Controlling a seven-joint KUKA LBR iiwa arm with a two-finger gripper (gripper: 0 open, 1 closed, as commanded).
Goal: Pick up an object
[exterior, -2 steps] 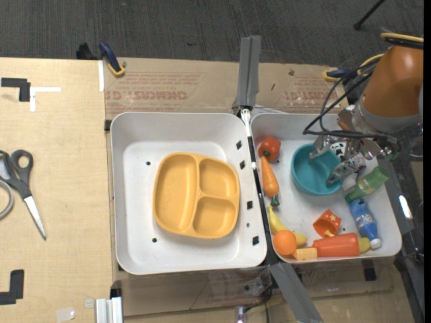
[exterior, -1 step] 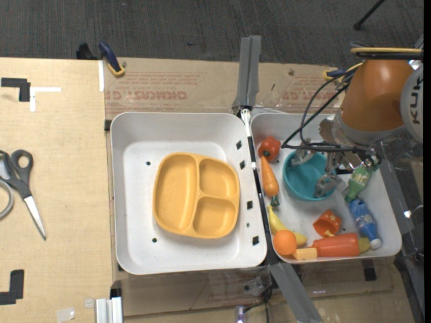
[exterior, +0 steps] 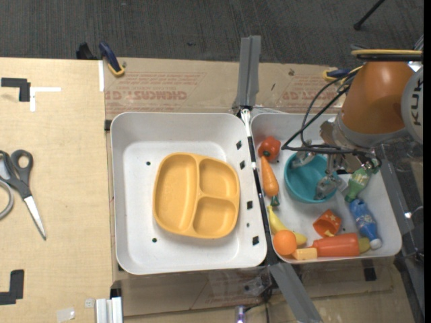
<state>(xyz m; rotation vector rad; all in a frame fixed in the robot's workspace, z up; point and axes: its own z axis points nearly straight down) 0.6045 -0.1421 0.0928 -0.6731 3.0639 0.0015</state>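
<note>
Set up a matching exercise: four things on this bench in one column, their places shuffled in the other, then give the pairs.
1. yellow divided plate
2. scissors
3. teal bowl
4. toy carrot

A. on the bench, left of both bins
B. right bin, along its left wall
C. left bin
D. right bin, under the tool

Pairs: 1-C, 2-A, 3-D, 4-B
</note>
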